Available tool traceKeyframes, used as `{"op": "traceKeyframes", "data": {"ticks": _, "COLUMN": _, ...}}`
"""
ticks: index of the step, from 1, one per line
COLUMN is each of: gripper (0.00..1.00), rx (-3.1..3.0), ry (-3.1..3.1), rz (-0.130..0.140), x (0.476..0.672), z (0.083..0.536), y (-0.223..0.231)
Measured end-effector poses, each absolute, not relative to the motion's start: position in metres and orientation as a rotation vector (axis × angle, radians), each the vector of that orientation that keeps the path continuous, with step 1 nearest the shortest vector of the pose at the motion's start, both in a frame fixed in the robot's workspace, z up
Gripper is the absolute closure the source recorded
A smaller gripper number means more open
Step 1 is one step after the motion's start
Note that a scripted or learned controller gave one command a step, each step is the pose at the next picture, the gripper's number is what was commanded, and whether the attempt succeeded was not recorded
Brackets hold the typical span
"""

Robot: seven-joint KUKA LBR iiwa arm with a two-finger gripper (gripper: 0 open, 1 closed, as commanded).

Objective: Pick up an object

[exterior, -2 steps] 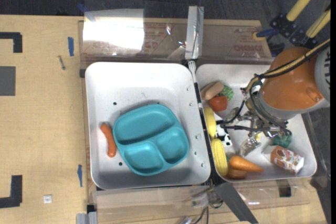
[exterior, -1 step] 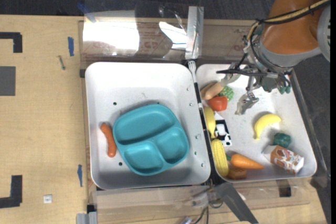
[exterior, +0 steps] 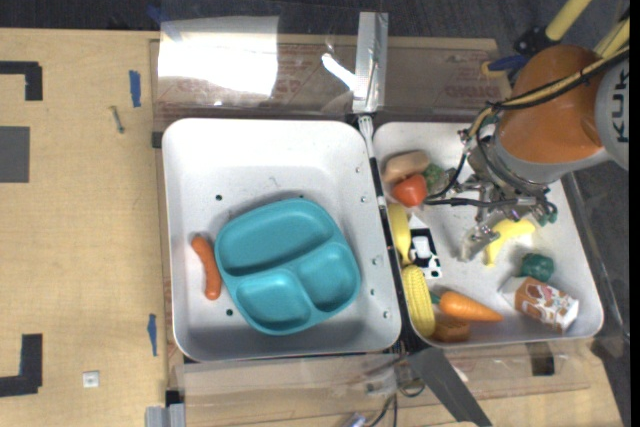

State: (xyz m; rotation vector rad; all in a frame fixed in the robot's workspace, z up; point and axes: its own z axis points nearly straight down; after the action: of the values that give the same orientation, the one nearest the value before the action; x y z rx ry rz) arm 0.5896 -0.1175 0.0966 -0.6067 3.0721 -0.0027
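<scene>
Tool [exterior: 488,233] low in the right bin [exterior: 585,260], near its middle, just beside a yellow banana [exterior: 512,235]; open or closed, impossible to tell. Along that bin's left wall: a tomato [exterior: 410,189], a corn cob [exterior: 417,298], a small black and white item [exterior: 423,251]. Near the front edge an orange carrot [exterior: 466,307]; toward the front right corner a printed packet [exterior: 546,303] and a green piece [exterior: 537,265]. In the left bin [exterior: 270,140], a teal divided plate [exterior: 287,264] with an orange sausage [exterior: 208,266] at the left side.

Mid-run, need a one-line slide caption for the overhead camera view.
KUKA arm's gripper hovers over a yellow toy in the cluttered right bin; the left bin holds a teal divided plate and orange sausage.
</scene>
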Motion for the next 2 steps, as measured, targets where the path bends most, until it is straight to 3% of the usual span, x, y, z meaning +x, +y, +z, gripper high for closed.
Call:
{"op": "traceKeyframes", "data": {"ticks": 1, "gripper": 0.00, "rx": -0.849, "ry": 3.016, "rz": -0.002, "x": 0.659, "z": 0.088, "y": -0.108}}
{"op": "traceKeyframes", "data": {"ticks": 2, "gripper": 1.00, "rx": -0.839, "ry": 3.004, "rz": -0.004, "x": 0.663, "z": 0.103, "y": -0.107}}
